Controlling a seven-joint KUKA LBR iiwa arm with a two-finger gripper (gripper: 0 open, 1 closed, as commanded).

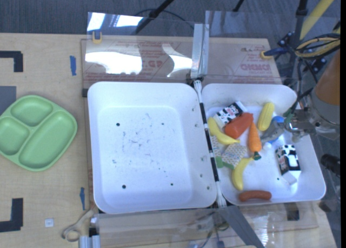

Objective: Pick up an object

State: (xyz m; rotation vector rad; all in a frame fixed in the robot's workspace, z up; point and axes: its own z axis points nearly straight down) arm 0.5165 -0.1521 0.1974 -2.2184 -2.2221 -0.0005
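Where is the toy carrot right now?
The carrot lies in the right bin, near its middle, beside the red block and below the corn cob.

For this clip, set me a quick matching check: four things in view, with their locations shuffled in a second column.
Things:
1. green divided plate
2. sausage
3. corn cob
4. carrot

Places:
A. right bin, near its front edge
B. on the bench, left of both bins
C. right bin, middle, just right of the red piece
D. right bin, toward the back, just above the carrot

Pairs: 1-B, 2-A, 3-D, 4-C
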